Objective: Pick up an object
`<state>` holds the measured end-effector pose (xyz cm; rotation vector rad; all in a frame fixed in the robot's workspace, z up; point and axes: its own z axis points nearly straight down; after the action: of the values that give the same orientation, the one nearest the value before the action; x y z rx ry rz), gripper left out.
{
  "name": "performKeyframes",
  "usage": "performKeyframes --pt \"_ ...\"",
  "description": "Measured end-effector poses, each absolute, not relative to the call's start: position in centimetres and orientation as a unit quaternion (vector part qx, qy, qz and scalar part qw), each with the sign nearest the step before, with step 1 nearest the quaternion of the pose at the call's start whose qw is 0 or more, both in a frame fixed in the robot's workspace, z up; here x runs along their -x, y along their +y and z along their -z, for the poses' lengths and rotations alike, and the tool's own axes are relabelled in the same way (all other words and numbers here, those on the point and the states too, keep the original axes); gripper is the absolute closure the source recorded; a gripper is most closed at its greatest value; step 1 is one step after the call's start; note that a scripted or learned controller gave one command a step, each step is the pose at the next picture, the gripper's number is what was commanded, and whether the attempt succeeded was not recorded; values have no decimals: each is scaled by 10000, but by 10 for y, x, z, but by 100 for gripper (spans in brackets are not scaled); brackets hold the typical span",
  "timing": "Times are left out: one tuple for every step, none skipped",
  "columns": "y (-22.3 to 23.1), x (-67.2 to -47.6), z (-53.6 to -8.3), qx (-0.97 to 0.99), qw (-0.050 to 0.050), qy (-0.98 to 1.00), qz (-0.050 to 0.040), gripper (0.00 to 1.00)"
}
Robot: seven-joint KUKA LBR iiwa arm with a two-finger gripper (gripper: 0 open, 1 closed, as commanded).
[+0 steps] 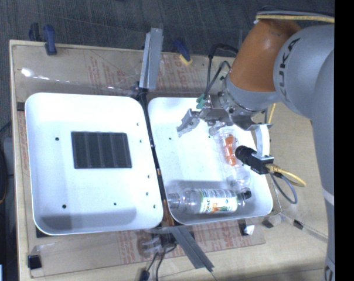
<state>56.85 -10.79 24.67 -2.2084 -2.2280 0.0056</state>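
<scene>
Currently the pincer [191, 122] is hovering over the upper part of the right bin [165, 157], its fingers appearing spread apart with nothing between them, though the slanted view is making the exact gap hard to judge. Just beside it, toward the arm's side, a small clear bottle with an orange label [228, 151] is lying partly under the wrist hardware. Well below the pincer, along the bin's near wall, a larger clear plastic bottle with a green and white label [207, 201] is lying on its side.

Either bottle is serving as the thing to pick, and both are looking awkward. The larger one is resting against the wall, so a finger coming down on that side is risking a strike on the rim, and its round, slick body is likely to roll or squirt out of a closing grip. The smaller one is sitting so close under the wrist that a descent is risking a nudge rather than a grasp.

Away from the pincer, across the divider, the left bin [48, 116] is carrying a dark ribbed rectangular panel [101, 150]. A black connector and yellow cable [265, 164] are hanging by the wrist, close to the small bottle.
</scene>
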Motion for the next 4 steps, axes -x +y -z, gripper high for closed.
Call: performKeyframes --pt "-160 -601 -232 6793 10 -7339 -12 0" --pt "-211 -588 -180 6820 18 -7313 -18 0" --pt "-211 -588 -181 6821 16 -7312 -17 0" --pt "-208 -588 -186 6363 9 -7714 -9 0"
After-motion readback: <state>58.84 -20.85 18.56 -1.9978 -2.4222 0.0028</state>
